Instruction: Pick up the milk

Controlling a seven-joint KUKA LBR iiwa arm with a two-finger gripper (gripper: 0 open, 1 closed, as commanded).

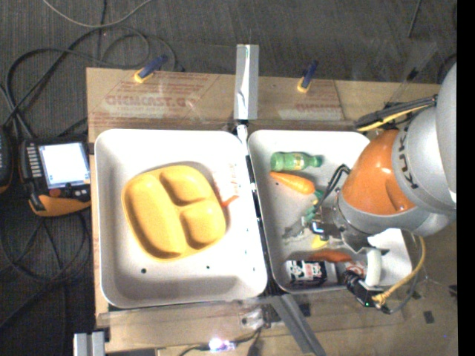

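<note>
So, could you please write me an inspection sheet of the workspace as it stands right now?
Surface: two white bins side by side on a cardboard-topped bench; left bin, right bin.
Job's things: milk carton, dark-labelled, lying at the near edge of the right bin, apart from the gripper.
Clutter: yellow divided tray in the left bin; green bottle and carrot at the far end of the right bin.
Grippers: gripper low over the middle of the right bin; finger state cannot be told.
Cables: black cables on the floor; yellow cable by the arm.
Surroundings: dark carpet; handheld screen unit left of the bench.
</note>
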